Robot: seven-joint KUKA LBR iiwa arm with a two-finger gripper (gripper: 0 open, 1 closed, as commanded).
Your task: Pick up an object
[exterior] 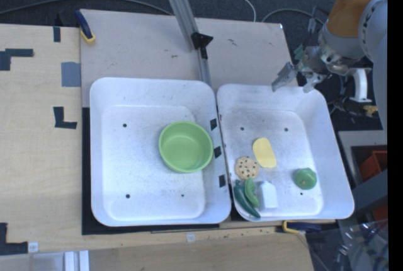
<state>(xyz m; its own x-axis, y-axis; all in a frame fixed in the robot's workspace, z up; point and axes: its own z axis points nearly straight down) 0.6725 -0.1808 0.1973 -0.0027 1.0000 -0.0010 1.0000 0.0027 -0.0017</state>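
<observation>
Currently approach step: gripper (291, 77) hovers over far rim of right bin (334, 137), nothing between fingers, spread unclear. Candidates near bin's front: yellow piece (264, 152), cookie (246, 168), green ball (305, 178). Next: descend onto one.

Green bowl (186, 147) in left bin (107, 137), pincer (284, 79) beyond right bin (330, 156)
</observation>
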